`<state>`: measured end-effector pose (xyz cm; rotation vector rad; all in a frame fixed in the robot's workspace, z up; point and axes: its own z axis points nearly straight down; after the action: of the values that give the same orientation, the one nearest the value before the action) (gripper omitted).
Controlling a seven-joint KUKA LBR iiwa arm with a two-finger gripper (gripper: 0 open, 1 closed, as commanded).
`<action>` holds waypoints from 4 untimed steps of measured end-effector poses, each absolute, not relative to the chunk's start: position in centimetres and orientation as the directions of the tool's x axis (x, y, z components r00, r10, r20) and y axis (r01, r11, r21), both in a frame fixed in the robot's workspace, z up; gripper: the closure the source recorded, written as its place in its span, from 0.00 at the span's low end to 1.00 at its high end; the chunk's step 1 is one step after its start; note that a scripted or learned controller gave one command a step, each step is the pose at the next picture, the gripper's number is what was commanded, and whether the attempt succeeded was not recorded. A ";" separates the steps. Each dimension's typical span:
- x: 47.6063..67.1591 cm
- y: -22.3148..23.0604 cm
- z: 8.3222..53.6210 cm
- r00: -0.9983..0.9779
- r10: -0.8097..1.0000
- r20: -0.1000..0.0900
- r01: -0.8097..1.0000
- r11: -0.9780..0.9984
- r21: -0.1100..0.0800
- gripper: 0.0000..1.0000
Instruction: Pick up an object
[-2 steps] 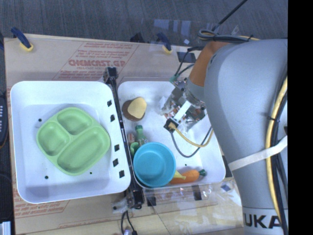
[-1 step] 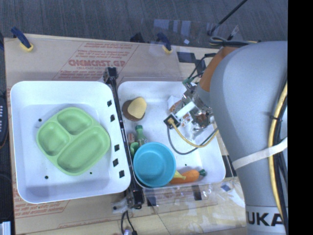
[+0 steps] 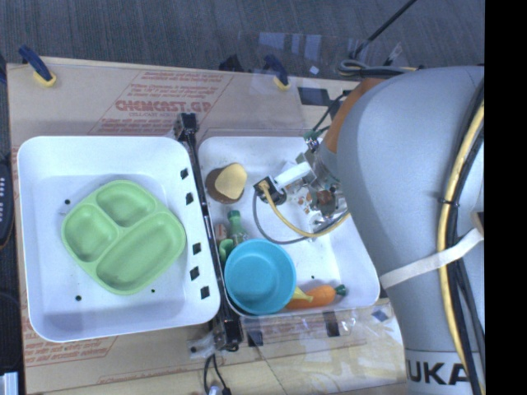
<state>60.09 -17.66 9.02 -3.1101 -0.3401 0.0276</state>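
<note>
The yellow-brown rounded toy (image 3: 228, 182) lies in the right bin (image 3: 350, 249), in its upper left corner, centre of the frame. It is the free object nearest the tool (image 3: 317, 194), lying to the tool's left at about the same height in the picture, apart from it. It looks like a small bun, tan on top and darker at its left side, with no clear long axis. The state of the tool cannot be told. Below sit a blue bowl (image 3: 259, 276) and a carrot (image 3: 317, 295); the left bin (image 3: 41, 303) holds a green divided plate (image 3: 123, 235).
</note>
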 end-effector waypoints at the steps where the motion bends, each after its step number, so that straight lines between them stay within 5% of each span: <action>1: 64.5 -14.0 9.1 0.977 0.212 -0.006 0.212 -0.977 -0.011 0.00; 2: 57.3 -10.1 9.0 0.972 0.234 -0.014 0.233 -0.972 -0.010 0.00; 3: 54.1 -17.8 9.1 0.880 0.475 -0.009 0.475 -0.880 -0.012 0.00; 4: 59.4 -20.3 9.0 0.975 0.219 -0.024 0.218 -0.975 -0.033 0.00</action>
<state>59.43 -20.35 8.96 -3.0924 -0.3423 0.0421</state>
